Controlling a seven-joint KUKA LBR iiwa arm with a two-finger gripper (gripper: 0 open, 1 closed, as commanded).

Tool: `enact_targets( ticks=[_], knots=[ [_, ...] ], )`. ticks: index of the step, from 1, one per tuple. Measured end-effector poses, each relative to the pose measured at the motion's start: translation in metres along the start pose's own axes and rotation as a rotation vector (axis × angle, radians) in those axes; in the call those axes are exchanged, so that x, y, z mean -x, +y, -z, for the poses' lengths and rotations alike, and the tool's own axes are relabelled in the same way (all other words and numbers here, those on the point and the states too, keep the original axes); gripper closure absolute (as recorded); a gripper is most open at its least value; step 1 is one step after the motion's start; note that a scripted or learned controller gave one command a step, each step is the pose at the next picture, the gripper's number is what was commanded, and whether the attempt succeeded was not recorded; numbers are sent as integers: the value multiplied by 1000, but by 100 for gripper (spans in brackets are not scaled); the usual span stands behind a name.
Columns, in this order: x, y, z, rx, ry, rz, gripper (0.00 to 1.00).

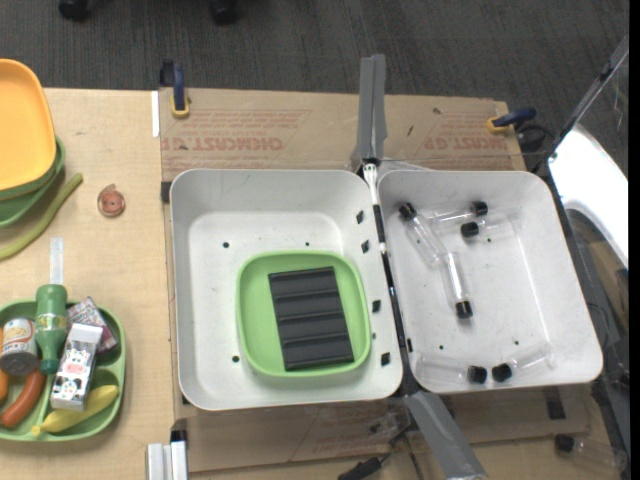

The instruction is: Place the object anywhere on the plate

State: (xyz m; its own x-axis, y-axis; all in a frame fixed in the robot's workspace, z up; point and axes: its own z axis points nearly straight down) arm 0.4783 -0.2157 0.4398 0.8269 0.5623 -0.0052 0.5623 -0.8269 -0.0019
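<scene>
Item: dark grey ribbed rectangular block point(312, 318), four raised bars across its top, lying flat at the centre of the green rounded-square plastic plate point(250, 313), which is sitting in the left shallow white bin point(205, 268). By this lie, the placing is looking already done. Handling, as judged: the block is appearing stiff, of moderate weight, not fragile, its ribbing giving some bite. The two long side faces, at 9 and 3 o'clock, are offering the best hold, taken near mid-length, though the plate's raised rim is crowding them. Orientation: the long axis is running from 12 to 6 o'clock, the near end leaning slightly toward 5; the ribs are crossing it from 9 to 3. Gripper: whether it is wide, narrow or holding anything cannot be told. At 3 o'clock of the plate, the right shallow white bin point(520, 298) is holding several clear plastic tubes with black caps point(455, 283), scattered. At 9 o'clock, well apart on the wooden bench, a green sectioned tray of toy food point(110, 393) is standing, with stacked yellow and green plates point(20, 128) at 10 o'clock.
</scene>
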Motion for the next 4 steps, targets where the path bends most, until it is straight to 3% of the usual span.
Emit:
enact_targets(
  ticks=[3,4],
  knots=[
    [4,5,0,0,0,-389,0],
    [4,5,0,0,0,-393,0]
  ],
)
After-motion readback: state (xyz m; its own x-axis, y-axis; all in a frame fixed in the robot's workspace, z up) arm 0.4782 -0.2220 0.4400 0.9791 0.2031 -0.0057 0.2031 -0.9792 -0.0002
